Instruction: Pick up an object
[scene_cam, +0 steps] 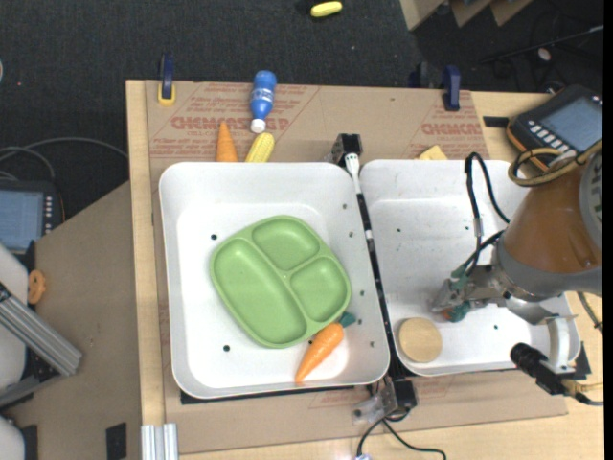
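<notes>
The gripper (460, 300) hangs low over the right bin (421, 209), near its front, with something teal at its tip; whether it is clenched or released cannot be told from this angle. Just in front and to the left of it, a round tan disc (419, 339) lies on the bin floor near the front wall, apart from the gripper. In the left bin (192, 257), an orange carrot (320, 350) lies at the front, its thick end touching the edge of a green divided plate (280, 280) that fills the middle of that bin. A small teal bit (347, 320) peeks out between carrot and plate. Farther back, on the counter (316, 113) behind the left bin, stand a second carrot (225, 143), a yellow corn cob (260, 147) and a blue-and-white bottle (261, 101).
</notes>
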Available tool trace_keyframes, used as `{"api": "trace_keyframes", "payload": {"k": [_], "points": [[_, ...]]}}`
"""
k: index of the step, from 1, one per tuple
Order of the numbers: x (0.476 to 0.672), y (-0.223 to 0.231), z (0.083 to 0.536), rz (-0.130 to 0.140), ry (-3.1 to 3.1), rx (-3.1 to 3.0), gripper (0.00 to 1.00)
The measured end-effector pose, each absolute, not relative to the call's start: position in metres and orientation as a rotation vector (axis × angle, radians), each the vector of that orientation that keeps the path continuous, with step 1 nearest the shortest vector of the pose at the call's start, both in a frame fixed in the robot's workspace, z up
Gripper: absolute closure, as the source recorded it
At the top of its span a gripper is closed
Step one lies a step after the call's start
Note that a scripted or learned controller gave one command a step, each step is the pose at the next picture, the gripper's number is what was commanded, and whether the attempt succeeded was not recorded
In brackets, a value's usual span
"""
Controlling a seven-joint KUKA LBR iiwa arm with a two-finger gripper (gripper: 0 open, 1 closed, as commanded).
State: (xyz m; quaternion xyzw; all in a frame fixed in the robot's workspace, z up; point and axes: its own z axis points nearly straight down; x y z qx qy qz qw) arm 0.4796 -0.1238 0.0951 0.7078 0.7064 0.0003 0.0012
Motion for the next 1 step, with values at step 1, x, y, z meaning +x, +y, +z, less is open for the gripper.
{"api": "trace_keyframes", "payload": {"k": [1], "points": [[0.5263,-0.0493,0.1904,0.017,2.228,2.203,1.00]]}}
